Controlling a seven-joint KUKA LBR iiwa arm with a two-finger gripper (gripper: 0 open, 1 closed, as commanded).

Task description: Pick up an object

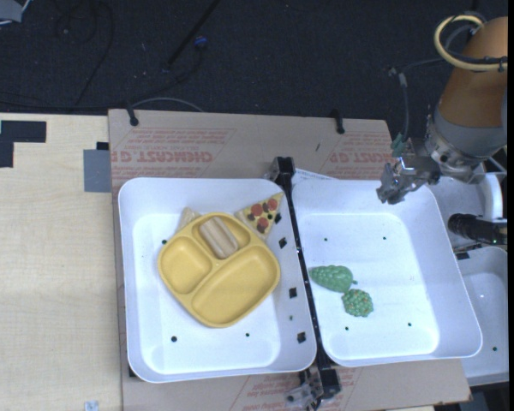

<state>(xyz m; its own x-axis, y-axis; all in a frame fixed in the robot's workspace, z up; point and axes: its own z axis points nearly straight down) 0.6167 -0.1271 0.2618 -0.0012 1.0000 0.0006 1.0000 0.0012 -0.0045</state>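
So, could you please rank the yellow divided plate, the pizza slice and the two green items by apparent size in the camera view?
1. Yellow divided plastic plate, clearly largest.
2. Toy pizza slice and larger leafy green piece: they look alike, so I won't rank them.
3. Smaller bumpy green cluster, slightly smallest.

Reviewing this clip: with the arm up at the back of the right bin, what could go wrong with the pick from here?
1. The gripper sits over the right bin's far rim; a straight descent could strike it.
2. The two green items lie almost touching, so closing on one may nudge the other.
3. They are low and bumpy, so a grasp may slip.
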